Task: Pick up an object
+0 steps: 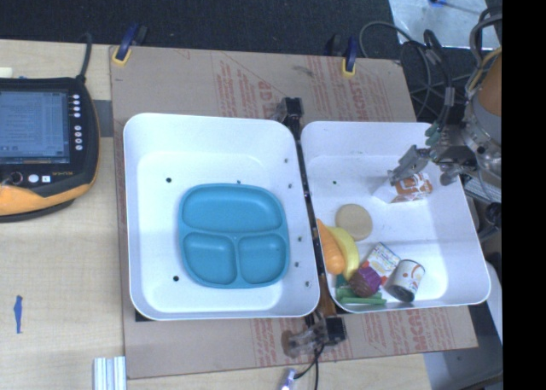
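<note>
My gripper hangs over the far right part of the right bin. It is open, one finger on each side of a small orange-and-white packet that lies on the bin floor just below it. Nearer the bin's front lie a tan round disc, a banana beside an orange piece, a small purple-and-white box, a small can on its side and a green item.
The left bin holds a blue divided plate. A teach pendant lies at the far left of the bench. Cables and the arm's wrist crowd the right edge.
</note>
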`<state>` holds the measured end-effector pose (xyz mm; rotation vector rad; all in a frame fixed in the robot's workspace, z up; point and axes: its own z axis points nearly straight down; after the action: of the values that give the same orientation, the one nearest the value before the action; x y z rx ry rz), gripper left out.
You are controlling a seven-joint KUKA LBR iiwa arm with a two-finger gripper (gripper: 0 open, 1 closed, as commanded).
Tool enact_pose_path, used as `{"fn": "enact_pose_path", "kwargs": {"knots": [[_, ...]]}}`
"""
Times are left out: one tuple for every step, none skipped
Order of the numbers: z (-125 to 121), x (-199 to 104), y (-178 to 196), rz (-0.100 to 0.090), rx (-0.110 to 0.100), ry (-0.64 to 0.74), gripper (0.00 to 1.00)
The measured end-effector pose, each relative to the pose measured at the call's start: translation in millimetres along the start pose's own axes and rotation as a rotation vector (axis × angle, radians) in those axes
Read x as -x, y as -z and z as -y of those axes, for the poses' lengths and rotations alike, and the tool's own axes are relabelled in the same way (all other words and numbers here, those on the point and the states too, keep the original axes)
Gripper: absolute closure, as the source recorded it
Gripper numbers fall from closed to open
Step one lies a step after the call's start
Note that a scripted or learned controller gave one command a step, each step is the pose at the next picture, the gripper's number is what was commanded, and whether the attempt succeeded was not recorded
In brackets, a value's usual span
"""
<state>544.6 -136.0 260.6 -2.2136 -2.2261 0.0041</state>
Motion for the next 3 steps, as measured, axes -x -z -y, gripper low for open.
{"fn": "enact_pose_path", "kwargs": {"knots": [[-44.2,-9.0,-98.9,0.001,-0.003,0.001,0.00],[-35.8,-3.6,-106.3,0.001,-0.003,0.000,0.00],[-73.0,37.3,-110.2,0.000,0.001,-0.005,0.00]]}}
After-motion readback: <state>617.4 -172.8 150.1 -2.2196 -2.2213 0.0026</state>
